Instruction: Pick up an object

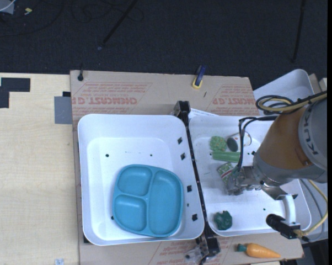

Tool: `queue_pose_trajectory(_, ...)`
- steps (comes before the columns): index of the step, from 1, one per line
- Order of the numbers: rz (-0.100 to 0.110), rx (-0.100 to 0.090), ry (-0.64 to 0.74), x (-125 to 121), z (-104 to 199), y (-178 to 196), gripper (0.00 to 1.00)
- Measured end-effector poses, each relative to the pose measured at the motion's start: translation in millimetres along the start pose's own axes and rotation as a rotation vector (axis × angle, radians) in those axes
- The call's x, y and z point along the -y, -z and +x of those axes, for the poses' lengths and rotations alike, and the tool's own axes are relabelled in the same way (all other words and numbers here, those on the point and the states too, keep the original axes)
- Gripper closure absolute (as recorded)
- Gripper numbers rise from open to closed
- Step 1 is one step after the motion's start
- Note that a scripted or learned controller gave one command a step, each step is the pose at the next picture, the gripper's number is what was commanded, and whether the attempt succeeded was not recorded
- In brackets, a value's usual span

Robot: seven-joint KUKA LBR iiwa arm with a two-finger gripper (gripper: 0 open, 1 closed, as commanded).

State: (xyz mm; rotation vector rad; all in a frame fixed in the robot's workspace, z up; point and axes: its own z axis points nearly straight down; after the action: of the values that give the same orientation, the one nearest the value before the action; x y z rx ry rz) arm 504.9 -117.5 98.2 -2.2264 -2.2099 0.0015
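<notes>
1. Jaws (236, 185) sit low in the right bin (249, 228), near its middle, at the end of the grey arm (287, 148) that reaches in from the right; whether they are released or clenched I cannot tell, since the metal parts blur together there.
2. Touching or just beside them, on their far-left side, lies a small object with red and white marking (225, 170); nothing can be seen held.
3. A light green object (223, 155) lies just beyond that, and a rounder green piece (218, 143) beyond it, with a small dark oval item (233, 144) to its right.
4. A dark green object (224, 220) rests by the near wall of the same bin, well apart from the others.
5. The left bin (94, 148) holds a blue divided plate (148, 200) with three compartments, set toward its near right corner.
6. An orange carrot-shaped toy (258, 251) lies on the bench outside the right bin, at the near edge.
7. A blue and yellow clamp (198, 77) grips the far edge of the cardboard sheet (133, 95) under the bins.
</notes>
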Motion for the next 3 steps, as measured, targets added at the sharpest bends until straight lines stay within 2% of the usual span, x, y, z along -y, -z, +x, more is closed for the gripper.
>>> queue_pose_trajectory(1, -0.003, 0.002, 0.006, 7.0, 3.6, 45.3, 1.0)
queue_pose_trajectory(2, -0.005, 0.003, 0.008, 2.3, 2.1, 106.5, 1.0)
queue_pose_trajectory(3, -0.004, 0.002, 0.008, 1.9, 1.5, 130.5, 1.0)
